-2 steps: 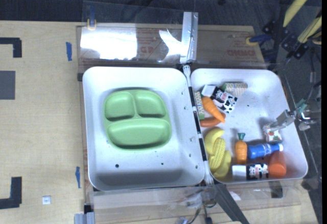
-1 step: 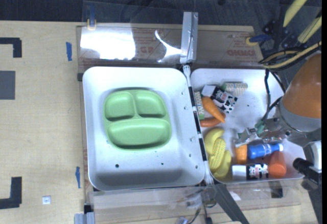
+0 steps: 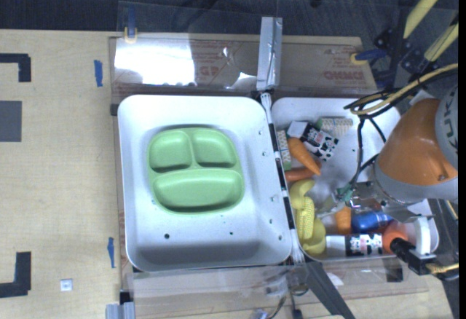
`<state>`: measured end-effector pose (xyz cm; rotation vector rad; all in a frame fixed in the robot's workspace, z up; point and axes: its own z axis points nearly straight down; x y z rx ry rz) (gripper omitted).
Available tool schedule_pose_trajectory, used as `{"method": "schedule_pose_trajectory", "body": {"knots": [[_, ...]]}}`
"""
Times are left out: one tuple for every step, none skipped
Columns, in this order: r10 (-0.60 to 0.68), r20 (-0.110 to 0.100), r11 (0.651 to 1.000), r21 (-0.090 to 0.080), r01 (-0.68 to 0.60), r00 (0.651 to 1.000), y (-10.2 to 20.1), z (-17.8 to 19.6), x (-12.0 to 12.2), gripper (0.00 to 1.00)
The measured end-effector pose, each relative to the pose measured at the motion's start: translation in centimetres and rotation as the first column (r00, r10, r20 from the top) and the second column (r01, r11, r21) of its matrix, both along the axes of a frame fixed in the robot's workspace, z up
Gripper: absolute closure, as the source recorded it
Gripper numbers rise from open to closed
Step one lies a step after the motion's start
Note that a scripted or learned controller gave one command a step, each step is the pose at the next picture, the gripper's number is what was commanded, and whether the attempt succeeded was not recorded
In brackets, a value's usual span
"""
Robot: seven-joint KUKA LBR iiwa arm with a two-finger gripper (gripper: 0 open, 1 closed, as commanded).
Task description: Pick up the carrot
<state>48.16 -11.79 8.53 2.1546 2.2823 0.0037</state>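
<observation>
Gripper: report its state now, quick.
Gripper: cannot be told; it sits low in the right bin, beside the carrot.

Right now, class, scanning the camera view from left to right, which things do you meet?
Blue tape mark → green divided plate in the left bin → corn cob → carrot → blue bottle → arm's orange band.

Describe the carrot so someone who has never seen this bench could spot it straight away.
Look in the right-hand white bin, the cluttered one beside the bin holding the green divided plate. Along its left wall, below a small black and white box, lies the carrot. It is the tapered orange piece, unlike the yellow corn lower down.
</observation>
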Motion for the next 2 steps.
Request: {"method": "schedule_pose_trajectory", "body": {"knots": [[-0.002, 0.001, 1.000, 0.000, 0.002, 1.000, 0.0, 0.7, 0.2, 1.00], [-0.132, -0.009, 0.991, 0.000, 0.132, 0.991, 3.7, 9.6, 0.2, 1.00]]}}
